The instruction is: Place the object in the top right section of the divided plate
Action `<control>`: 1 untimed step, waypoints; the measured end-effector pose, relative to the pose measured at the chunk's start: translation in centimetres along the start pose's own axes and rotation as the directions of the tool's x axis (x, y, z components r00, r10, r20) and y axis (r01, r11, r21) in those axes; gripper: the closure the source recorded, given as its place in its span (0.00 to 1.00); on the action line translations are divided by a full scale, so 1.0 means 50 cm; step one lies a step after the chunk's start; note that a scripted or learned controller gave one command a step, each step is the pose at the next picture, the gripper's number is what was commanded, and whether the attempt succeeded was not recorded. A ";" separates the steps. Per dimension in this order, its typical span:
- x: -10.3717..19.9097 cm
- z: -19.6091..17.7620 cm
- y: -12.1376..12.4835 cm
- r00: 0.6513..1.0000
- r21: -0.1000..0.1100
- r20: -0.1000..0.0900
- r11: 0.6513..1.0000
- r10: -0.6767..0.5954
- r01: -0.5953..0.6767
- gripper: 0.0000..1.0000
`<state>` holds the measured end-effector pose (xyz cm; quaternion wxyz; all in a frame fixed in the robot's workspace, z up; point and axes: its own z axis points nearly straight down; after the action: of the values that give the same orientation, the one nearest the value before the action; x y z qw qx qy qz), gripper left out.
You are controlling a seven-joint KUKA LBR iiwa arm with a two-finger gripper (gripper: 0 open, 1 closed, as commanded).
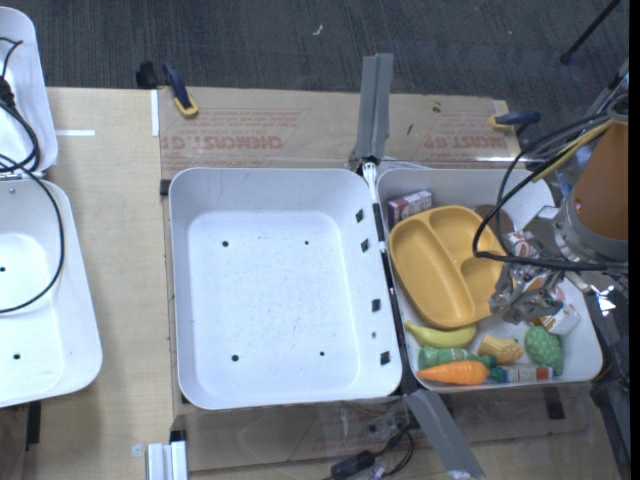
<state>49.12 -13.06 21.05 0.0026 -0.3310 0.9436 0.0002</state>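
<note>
I can't tell how the jaws stand; my gripper [522, 296] hangs low just right of the yellow divided plate [440, 268], among the toys. Carrot [455, 373] and banana [443, 335] lie near its front edge, none visibly held.

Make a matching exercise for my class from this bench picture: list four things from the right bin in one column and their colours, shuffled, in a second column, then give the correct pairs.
Things:
1. divided plate
2. carrot
3. banana
4. small box at the bin's far left corner

Colours:
A. orange with a green tip
B. dark red and white
C. mustard yellow
D. yellow-green

Pairs: 1-C, 2-A, 3-D, 4-B

All four lie in the right bin, where the tool hovers by the plate's right edge.
</note>
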 end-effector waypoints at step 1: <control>0.001 0.000 0.000 1.000 0.000 0.000 1.000 0.000 0.000 0.00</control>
<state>49.10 -13.09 21.04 0.0023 -0.3309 0.9437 0.0004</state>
